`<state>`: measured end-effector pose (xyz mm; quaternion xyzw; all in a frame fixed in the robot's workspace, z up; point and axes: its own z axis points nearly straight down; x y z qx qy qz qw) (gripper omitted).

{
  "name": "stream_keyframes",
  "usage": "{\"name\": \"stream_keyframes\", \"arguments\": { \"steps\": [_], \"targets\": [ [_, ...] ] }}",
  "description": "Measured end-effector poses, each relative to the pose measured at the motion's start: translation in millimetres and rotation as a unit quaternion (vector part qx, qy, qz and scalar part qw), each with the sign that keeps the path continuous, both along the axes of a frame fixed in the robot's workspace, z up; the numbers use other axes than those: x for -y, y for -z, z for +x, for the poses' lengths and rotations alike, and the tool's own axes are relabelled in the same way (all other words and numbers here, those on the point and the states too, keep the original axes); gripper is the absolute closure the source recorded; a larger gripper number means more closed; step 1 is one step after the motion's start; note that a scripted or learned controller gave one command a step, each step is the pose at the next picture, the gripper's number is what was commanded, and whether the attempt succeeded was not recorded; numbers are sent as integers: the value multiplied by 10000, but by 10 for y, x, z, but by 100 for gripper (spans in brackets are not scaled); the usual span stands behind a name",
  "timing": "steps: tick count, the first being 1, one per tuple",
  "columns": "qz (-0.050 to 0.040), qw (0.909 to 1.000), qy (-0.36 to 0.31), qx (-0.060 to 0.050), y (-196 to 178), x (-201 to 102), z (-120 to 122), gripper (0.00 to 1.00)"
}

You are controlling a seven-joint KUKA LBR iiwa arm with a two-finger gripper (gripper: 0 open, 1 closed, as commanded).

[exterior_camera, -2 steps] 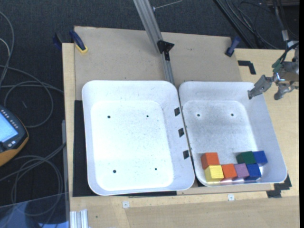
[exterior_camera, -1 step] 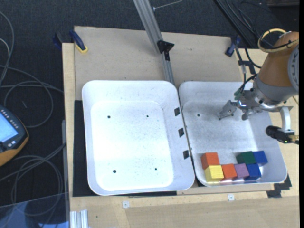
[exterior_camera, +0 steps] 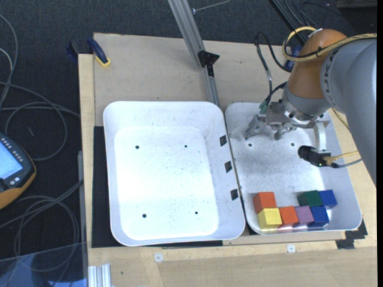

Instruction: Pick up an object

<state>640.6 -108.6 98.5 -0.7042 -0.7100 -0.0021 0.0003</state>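
On the counter [exterior_camera: 179, 70] sit two white bins, and the arm [exterior_camera: 335, 64] hangs over the far part of the right bin [exterior_camera: 269, 172], its gripper [exterior_camera: 266, 126] well apart from the cluster of small coloured blocks [exterior_camera: 293, 209] packed along that bin's near edge; whether the jaws are wide or narrow I cannot tell. The blocks look light, stiff and smooth-sided, so likely easy to pinch but prone to slip. The orange block [exterior_camera: 264, 200] at the cluster's left end, with open space on its left and far sides, seems the best to take across two flat faces.

Left white bin [exterior_camera: 119, 115], wooden bench [exterior_camera: 149, 58], slanted metal pole [exterior_camera: 190, 28], floor cables [exterior_camera: 36, 118]
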Motion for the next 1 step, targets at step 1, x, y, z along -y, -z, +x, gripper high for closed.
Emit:
{"name": "stream_keyframes", "arguments": {
  "steps": [1],
  "targets": [
    [-16,10000,30,5,-18,-54,200,0]
  ]
}}
